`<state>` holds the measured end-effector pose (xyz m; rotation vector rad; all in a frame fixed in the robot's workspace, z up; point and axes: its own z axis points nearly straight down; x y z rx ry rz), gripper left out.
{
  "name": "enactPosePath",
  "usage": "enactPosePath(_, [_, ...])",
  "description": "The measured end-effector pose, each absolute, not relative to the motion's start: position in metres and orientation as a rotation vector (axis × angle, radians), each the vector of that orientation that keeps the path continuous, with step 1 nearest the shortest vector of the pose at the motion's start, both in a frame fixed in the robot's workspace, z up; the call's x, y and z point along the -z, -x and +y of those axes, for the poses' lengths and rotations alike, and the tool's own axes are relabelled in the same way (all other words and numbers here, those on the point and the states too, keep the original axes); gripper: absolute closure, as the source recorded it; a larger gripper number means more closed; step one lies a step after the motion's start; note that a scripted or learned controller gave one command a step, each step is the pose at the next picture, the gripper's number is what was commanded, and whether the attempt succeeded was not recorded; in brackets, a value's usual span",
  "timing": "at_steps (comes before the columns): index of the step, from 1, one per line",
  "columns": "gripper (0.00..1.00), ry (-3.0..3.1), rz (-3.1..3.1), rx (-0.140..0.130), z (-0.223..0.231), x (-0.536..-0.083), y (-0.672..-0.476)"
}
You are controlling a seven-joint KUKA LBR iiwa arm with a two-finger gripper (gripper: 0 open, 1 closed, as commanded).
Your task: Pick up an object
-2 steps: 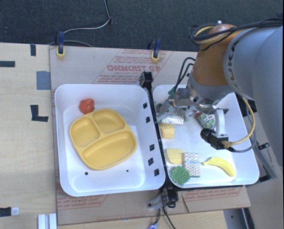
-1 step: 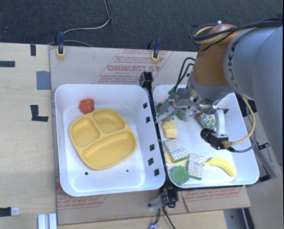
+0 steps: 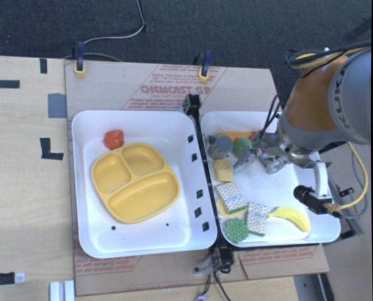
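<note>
The objects, a banana (image 3: 291, 217), a green ball (image 3: 242, 145), sponges (image 3: 231, 197) and more, all lie loose in the right bin (image 3: 311, 237), none lifted. The gripper (image 3: 259, 158) hangs low over that bin's upper part near the ball. Whether it is clenched I cannot tell, so the pick seems yet to be made.

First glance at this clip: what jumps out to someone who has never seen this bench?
The yellow divided plate dominates the left bin, with a small red object beside its upper edge. The grey arm with its orange band reaches into the right bin, its end effector among cluttered small items, including a banana near the front.
</note>
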<state>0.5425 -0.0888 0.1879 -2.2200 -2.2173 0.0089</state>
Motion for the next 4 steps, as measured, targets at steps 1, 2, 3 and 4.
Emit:
enactPosePath(1, [0.00,2.221,-2.222,0.002,-0.098,-0.085,-0.556])
enactPosePath(2, [0.00,2.216,-2.211,-0.014,-0.097,-0.084,-0.618])
enactPosePath(3, [0.00,2.224,-2.226,0.003,-0.095,-0.084,-0.590])
enactPosePath(4, [0.00,2.196,-2.180,-0.055,-0.108,-0.083,-0.632])
